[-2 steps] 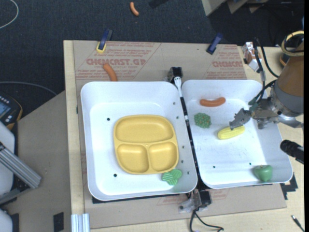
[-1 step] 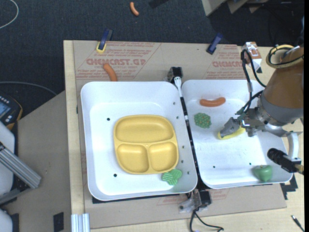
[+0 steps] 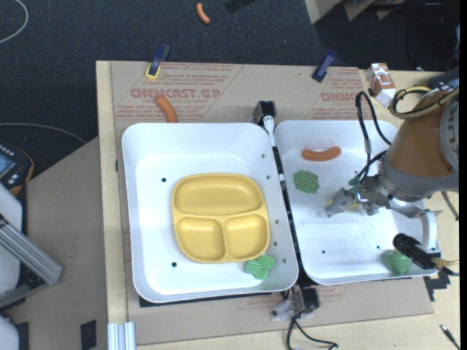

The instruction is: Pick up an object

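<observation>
Arm: we saw the grey arm with its orange band reaching in from the right over the right bin.
Hand: the hand hung low over that bin's middle; we could not tell whether it was apart or together, and we saw nothing in it.
Right bin: we found 1 orange sausage near the far wall, 1 green leafy piece just below it, and 1 green object at the near right corner.
Left bin: the left bin carried a yellow 3-part tray, with a green piece touching its near right corner.
Surface: 1 more sausage lay on the cardboard behind the left bin.
</observation>
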Available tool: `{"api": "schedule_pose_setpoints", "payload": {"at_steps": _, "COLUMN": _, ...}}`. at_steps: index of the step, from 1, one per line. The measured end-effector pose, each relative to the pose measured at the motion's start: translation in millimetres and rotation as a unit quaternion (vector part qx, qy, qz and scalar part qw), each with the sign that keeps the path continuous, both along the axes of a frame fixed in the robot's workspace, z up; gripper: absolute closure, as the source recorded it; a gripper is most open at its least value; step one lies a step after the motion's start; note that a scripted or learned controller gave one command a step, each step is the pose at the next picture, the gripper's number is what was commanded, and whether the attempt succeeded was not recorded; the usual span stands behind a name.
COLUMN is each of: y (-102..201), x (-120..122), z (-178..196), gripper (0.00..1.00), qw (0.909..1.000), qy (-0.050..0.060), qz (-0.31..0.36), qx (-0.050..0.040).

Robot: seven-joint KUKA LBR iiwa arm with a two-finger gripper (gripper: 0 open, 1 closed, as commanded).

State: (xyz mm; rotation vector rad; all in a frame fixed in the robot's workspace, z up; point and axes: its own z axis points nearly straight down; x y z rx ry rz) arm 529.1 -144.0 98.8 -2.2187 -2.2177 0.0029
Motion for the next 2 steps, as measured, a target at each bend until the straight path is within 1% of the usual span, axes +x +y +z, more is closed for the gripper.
{"api": "schedule_pose_setpoints", "payload": {"at_steps": 1, "y": 0.7, "x": -0.4, "z": -15.1, "gripper": 0.00, "qw": 1.0000, "qy": 0.000, "qz": 0.000, "qx": 0.0000}}
{"api": "schedule_pose_setpoints", "payload": {"at_steps": 2, "y": 0.2, "x": 0.1, "z": -3.8, "gripper": 1.00, "qw": 1.0000, "qy": -0.002, "qz": 0.000, "qx": -0.0006}}
